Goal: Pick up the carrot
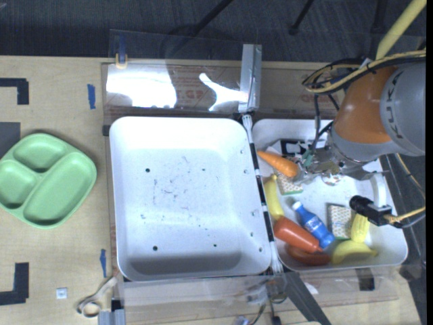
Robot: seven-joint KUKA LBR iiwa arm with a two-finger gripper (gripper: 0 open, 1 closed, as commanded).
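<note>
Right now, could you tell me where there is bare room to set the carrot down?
The left bin has a bare floor, wall to wall. The right bin is crowded: carrot, bottle and bananas packed beside the tool.

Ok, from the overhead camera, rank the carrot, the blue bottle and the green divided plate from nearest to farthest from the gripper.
1. Carrot: right bin, beside the gripper on its left.
2. Blue bottle: same bin, further toward the front edge.
3. Green divided plate: on the bench, far left, past the left bin.
</note>
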